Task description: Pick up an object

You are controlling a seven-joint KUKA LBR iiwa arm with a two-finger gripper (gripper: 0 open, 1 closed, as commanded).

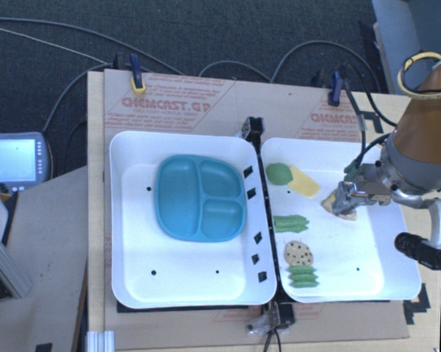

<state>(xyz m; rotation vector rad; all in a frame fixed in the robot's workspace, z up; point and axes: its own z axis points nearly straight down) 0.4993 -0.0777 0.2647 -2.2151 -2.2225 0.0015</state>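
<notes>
My claw [343,202] is down in the right bin [369,284], low over its upper middle, with my grey wrist and orange band coming in from the right edge. Whether it's clenched or released, I cannot tell from up here. Right under the tip there's a small tan piece [348,213], peeking out at the claw's lower side and touching or nearly touching it; I can't see it gripped. Just to the left of the claw lies a yellow piece [305,184], near but apart, and butting against that on its upper left is a round green piece [278,173]. Further down and left, by the divider, a long green item [290,223] lies flat, well apart from the claw. Below that sits a speckled cookie [298,252], and just beneath it a ridged green piece [301,276], close to the bin's near wall. Over in the left bin [132,204] a blue tray [201,198] with compartments rests flat. Both bins sit side by side on the counter [173,89].
</notes>
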